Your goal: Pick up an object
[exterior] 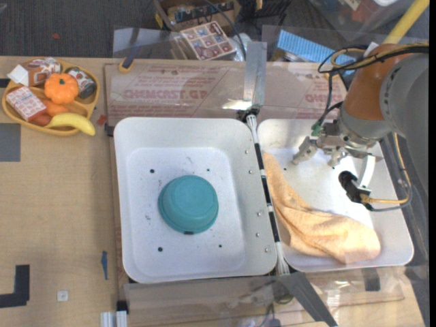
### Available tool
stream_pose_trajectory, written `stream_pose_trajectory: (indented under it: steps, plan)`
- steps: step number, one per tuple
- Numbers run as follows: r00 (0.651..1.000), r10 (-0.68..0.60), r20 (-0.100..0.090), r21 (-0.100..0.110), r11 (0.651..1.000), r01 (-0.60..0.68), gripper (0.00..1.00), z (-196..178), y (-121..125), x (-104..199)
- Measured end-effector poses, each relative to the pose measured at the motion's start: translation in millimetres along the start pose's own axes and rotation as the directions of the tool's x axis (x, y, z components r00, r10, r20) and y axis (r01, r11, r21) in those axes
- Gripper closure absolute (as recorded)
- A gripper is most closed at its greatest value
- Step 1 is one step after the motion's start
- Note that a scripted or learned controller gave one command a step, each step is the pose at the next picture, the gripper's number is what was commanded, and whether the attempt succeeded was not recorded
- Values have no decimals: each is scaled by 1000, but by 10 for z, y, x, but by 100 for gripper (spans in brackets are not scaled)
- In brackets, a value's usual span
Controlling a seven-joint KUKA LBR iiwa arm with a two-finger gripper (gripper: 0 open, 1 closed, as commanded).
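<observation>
At the near edge of the right bin (402,254) lies a cloth (320,227), pale orange-yellow and soft, crumpled into a thick bunch at its near right end and drawn out in a narrower strip that runs up along the bin's left wall toward the middle; its surface is wrinkled, with folds along its length. In the left bin (136,142) a teal bowl (189,204) sits upside down near the centre of the floor, round and smooth, its flat base ring facing up; dark specks dot the white floor around it. Beyond the cloth, over the far half of the right bin, hangs the gripper (319,154), its two fingers spread apart with nothing between them, the tips pointing down to the bin floor just past the cloth's far end and apart from it. The grey arm (402,101) with its orange band (364,87) comes in from the right above it, and a black cable loops down over the bin's right side. Farther off, on the bench to the far left, a yellow dish (13,111) holds a toy pumpkin (61,87), a banana (72,122) and small boxes
</observation>
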State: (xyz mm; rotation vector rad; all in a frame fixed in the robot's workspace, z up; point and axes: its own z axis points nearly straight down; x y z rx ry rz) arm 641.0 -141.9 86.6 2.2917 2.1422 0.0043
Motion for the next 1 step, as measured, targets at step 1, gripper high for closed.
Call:
stream_pose_trajectory:
  steps: [1]
  plan:
    - [1000, 20, 1, 3, 1000, -20, 0, -1000, 206, -605]
